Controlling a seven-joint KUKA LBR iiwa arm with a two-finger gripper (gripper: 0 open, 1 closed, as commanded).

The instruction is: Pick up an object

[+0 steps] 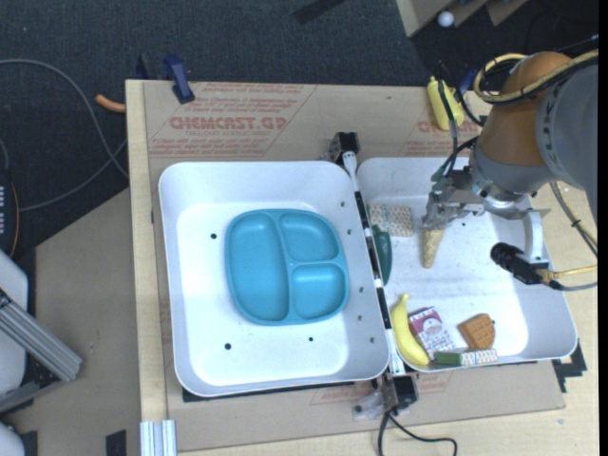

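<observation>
My gripper (439,215) hangs over the back half of the right bin (532,283), reaching in from the right. Directly under its tip lies a tan cone-shaped object (431,247), its upper end touching or hidden by the gripper. A speckled beige square (393,219) lies just left of the gripper. A dark green object (382,253) rests against the bin's left wall. Near the front of the bin lie a yellow banana (409,332), a red packet (430,328), a brown waffle-like piece (477,331) and a green and white bar (465,356).
The left bin (190,207) holds a blue divided plate (285,264). A black clamp (345,146) sits at the back between the bins. The arm's grey body and cables (532,131) hang over the right bin's back right corner, with a black attachment (518,262) beside it.
</observation>
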